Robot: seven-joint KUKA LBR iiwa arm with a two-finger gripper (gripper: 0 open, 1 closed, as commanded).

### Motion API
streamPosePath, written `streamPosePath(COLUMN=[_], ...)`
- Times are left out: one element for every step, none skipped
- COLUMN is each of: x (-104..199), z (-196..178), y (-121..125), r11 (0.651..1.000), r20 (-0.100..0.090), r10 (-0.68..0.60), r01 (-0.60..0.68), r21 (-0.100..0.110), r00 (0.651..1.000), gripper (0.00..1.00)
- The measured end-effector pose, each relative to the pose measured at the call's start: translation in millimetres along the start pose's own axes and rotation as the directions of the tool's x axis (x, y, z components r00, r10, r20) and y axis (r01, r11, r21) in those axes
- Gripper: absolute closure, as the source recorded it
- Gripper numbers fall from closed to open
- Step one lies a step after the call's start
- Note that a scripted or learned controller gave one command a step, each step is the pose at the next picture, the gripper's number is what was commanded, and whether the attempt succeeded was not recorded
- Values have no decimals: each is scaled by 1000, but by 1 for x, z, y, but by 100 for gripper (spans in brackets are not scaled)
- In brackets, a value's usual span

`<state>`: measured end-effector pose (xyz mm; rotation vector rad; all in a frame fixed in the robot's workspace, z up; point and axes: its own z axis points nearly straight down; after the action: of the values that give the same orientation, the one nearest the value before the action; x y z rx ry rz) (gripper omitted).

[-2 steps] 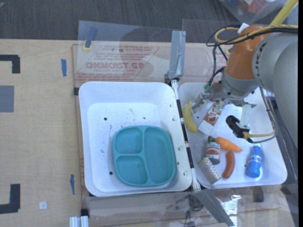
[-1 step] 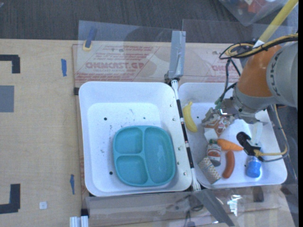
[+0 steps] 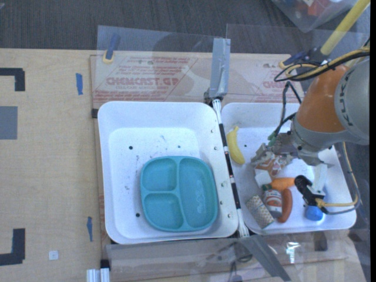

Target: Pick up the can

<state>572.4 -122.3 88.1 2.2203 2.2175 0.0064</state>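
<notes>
You see the can (image 3: pixel 272 199) in the right bin (image 3: pixel 341 216), near its 6 o'clock edge, hemmed in: a grey mesh roll (image 3: pixel 258 211) at its 8 o'clock, a sausage (image 3: pixel 286 205) touching at 3, a carrot (image 3: pixel 282 183) at 12. A banana (image 3: pixel 235 146) lies at the bin's 9 o'clock wall. Your pincer (image 3: pixel 271 155) hovers over clutter at the can's 12 o'clock; you cannot tell its state. A teal tray (image 3: pixel 178 193) sits in the left bin (image 3: pixel 117 157).
</notes>
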Motion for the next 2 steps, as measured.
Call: streamPosePath(x=[-4,79], z=[-11,-96], y=[2,31], r11=[1000,974], r20=[3,3], r10=[6,228], r01=[-5,-228], r21=[-7,5], r00=[1000,974], gripper=[100,100])
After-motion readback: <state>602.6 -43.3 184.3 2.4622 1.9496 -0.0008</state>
